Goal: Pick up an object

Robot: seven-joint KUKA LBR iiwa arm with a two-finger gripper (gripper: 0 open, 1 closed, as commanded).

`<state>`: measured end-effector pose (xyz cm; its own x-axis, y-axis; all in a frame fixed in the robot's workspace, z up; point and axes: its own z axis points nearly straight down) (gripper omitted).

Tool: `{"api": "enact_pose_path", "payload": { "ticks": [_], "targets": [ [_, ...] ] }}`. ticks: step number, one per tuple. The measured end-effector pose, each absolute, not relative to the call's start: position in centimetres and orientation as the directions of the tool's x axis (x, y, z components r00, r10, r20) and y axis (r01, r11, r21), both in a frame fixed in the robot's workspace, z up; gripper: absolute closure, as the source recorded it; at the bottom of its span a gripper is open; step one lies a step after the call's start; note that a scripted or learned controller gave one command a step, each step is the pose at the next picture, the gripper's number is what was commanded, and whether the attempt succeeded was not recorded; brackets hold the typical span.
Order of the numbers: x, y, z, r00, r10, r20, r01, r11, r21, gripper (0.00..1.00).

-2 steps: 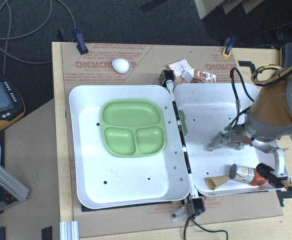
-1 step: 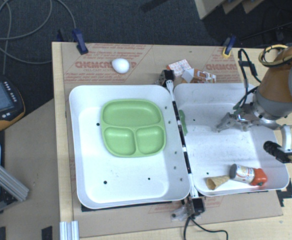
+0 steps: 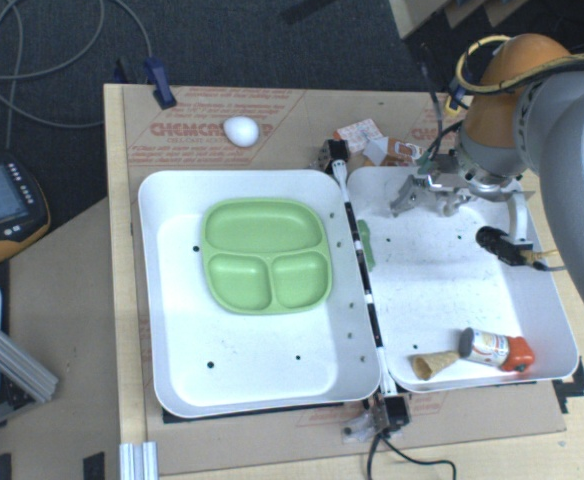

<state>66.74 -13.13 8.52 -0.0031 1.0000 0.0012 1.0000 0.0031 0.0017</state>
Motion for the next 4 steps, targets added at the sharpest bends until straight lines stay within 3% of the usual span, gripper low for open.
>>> {"api": "enact_pose_path", "payload": {
  "ticks": [1,2,3,4],
  "targets": [
    [66.6,-17.7,8.5,0.0,1.0,-0.003,1.0,0.0,0.003,0.0],
    [61.9,-14.3,9.6,0.0,1.0,0.001,1.0,0.0,-0.001,0.0],
    [55.9,-9.8,8.4,0.0,1.0,0.001,1.0,0.0,-0.003,0.0],
    [64.4,-15.2,10.8,0.0,1.0,-0.002,1.0,0.0,0.002,0.0]
  ]
}}
